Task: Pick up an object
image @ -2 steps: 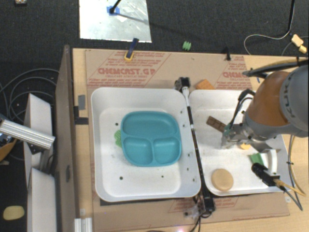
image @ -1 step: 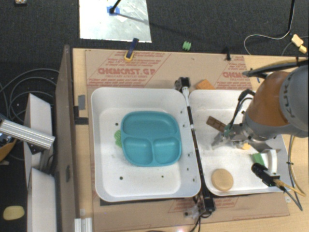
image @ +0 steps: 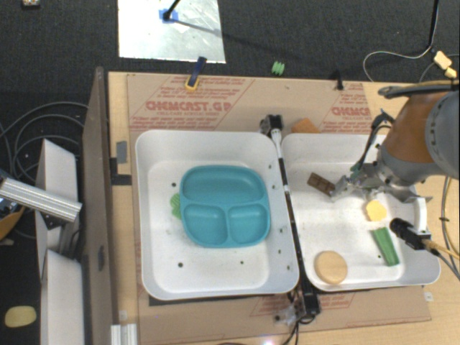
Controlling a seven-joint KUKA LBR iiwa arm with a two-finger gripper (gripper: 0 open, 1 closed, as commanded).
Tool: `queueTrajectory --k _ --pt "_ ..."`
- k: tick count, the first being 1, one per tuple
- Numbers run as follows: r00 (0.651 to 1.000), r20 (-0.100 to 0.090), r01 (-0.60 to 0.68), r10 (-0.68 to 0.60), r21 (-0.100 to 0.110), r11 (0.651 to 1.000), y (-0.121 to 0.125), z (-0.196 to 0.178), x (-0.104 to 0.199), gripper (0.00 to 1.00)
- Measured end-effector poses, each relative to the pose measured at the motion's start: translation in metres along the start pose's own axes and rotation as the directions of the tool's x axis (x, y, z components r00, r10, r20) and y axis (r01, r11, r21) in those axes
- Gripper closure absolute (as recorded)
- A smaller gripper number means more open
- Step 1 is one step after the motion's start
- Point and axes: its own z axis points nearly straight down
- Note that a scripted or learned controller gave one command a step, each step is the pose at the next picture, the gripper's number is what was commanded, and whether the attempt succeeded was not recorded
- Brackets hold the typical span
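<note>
My gripper (image: 343,187) hangs low over the middle of the right bin (image: 424,268), reaching in from the right under the arm's orange band. A small brown block (image: 320,184) lies just left of its tip, close to it or touching; which one is unclear. A yellow chunk (image: 375,210) sits just below and right of the gripper. Nearer the front lie a green stick (image: 386,246) and a round tan bun (image: 331,267). I see nothing lifted off the bin floor.
The left bin (image: 154,264) holds a teal divided plate (image: 224,205) with a green piece (image: 175,205) peeking out at its left edge. A black divider rail (image: 286,192) runs between the bins. An orange item (image: 305,126) lies on the cardboard behind the right bin.
</note>
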Motion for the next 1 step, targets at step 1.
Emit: queueTrajectory --k 1 --pt "1.000 -0.001 -0.002 0.002 0.004 1.000 -0.0146 0.0001 -0.0400 0.00"
